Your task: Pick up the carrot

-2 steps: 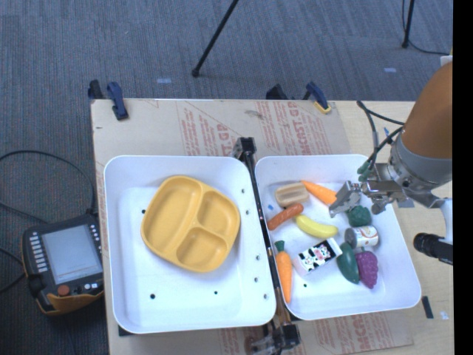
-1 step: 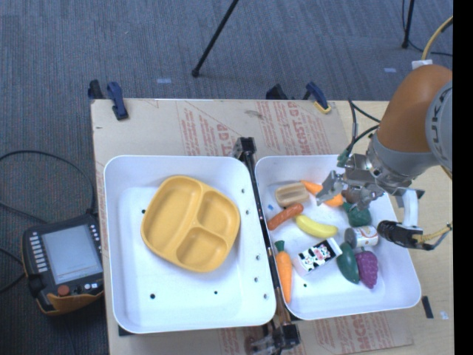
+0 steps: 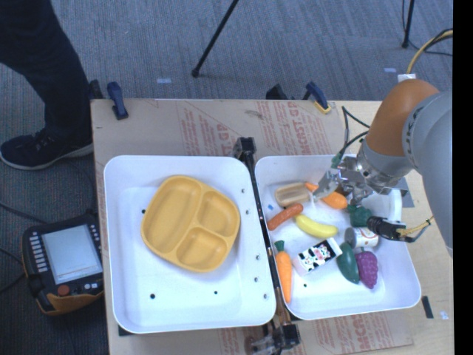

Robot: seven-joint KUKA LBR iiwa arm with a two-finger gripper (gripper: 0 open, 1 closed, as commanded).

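Note:
The carrot [image 3: 284,274], orange with a green top, lies along the left wall of the right bin [image 3: 403,291], near its front. My gripper [image 3: 343,187] hangs over the back middle of that bin, well behind and to the right of the carrot. Directly under it is a small round orange piece [image 3: 334,200]. The wrist hides how the gripper meets that piece.
Around the gripper lie a tan bun [image 3: 293,194], a red-orange sausage [image 3: 284,216], a yellow banana [image 3: 316,227], a cow-patterned box [image 3: 318,256], a green vegetable [image 3: 348,265] and purple grapes [image 3: 367,268]. A yellow divided plate [image 3: 192,222] sits in the left bin [image 3: 133,302].

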